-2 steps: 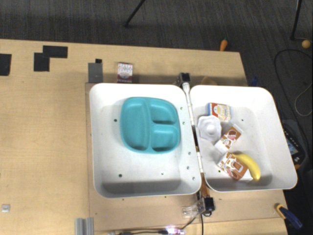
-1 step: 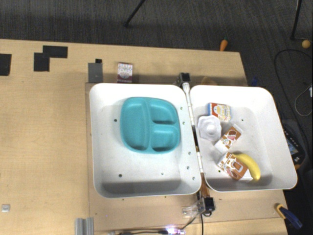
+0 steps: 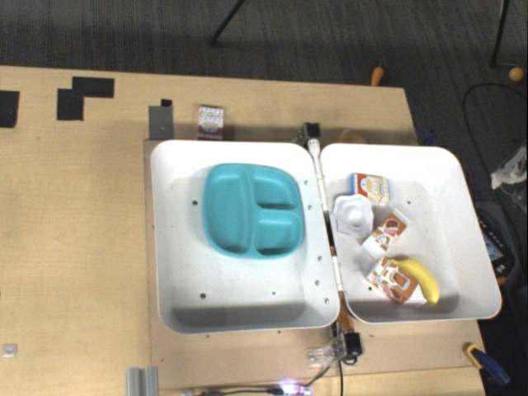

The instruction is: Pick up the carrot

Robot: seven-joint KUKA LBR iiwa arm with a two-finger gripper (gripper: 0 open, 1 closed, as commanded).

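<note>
The right bin holds a yellow banana at its front. A brown-and-white packet lies against the banana's left side. Behind them lie a second small packet, a white cup and a small carton with an orange label. A teal divided plate lies in the left bin. A small orange object sits just past the bench's far edge, too small to identify.
The two bins meet at a central seam with a cable and clip at its far end. A small printed box and a grey block stand behind the left bin. The tan bench stretches out to the left.
</note>
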